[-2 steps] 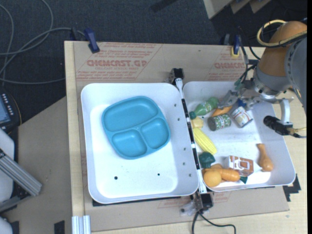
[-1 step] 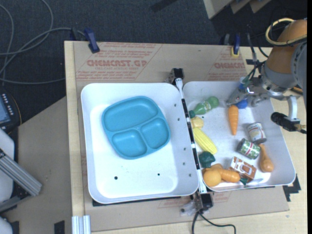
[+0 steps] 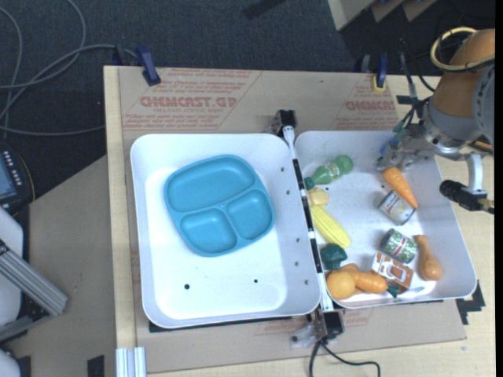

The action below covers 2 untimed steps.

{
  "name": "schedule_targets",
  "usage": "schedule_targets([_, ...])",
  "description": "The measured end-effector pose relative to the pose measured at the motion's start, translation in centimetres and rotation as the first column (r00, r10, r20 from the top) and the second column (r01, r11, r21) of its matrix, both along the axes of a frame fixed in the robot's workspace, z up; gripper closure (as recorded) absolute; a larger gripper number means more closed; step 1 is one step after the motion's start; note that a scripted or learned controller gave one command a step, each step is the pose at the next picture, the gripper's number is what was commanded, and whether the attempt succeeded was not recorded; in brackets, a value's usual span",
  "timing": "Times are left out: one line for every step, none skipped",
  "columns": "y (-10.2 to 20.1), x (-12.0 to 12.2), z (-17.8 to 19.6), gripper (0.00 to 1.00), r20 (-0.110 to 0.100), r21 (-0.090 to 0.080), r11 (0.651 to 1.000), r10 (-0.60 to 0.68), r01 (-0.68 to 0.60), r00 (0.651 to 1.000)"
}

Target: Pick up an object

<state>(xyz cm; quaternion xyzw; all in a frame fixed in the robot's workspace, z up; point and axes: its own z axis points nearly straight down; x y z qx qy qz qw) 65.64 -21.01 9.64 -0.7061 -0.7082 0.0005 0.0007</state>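
**A:** What lies nearest in the right bin (image 3: 460,246)?

**B:** At its 6 o'clock edge sits an orange fruit (image 3: 339,284) with a short carrot (image 3: 371,282) touching it at 3 o'clock. Just beside that is a red-and-white packet (image 3: 392,271); its print is too small to read. A second orange piece (image 3: 428,261) lies at the packet's 3 o'clock.

**A:** And farther in?

**B:** A green-labelled can (image 3: 399,245) lies on its side, its label unreadable. At 9 o'clock, along the wall, are a dark green vegetable (image 3: 333,254) and an ear of corn (image 3: 328,225). Beyond the green can is a small silver can (image 3: 395,206), then a long carrot (image 3: 399,185) and, toward 10 o'clock, a green bottle (image 3: 331,169).

**A:** The left bin (image 3: 157,234)?

**B:** It holds a blue divided plate (image 3: 220,204), three compartments, face up.

**A:** Where is the gripper (image 3: 401,152)?

**B:** Over the right bin's 1 o'clock corner, just beyond the long carrot's far end. Whether it is open or closed cannot be told, and nothing is seen in its grasp.

**A:** Any writing?

**B:** The brown board (image 3: 236,93) beyond the bins reads "CHEMCAST GP" in red, repeated at 1 o'clock. A blue clamp (image 3: 147,65) sits at its 11 o'clock corner.
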Motion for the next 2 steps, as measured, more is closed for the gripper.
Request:
schedule_targets([4.9, 1.0, 3.9, 1.0, -0.001, -0.001, 1.0, 0.001, -0.001, 1.0])
schedule_targets([10.0, -4.2, 10.1, 1.0, 0.003, 0.002, 1.0, 0.002, -0.002, 1.0])
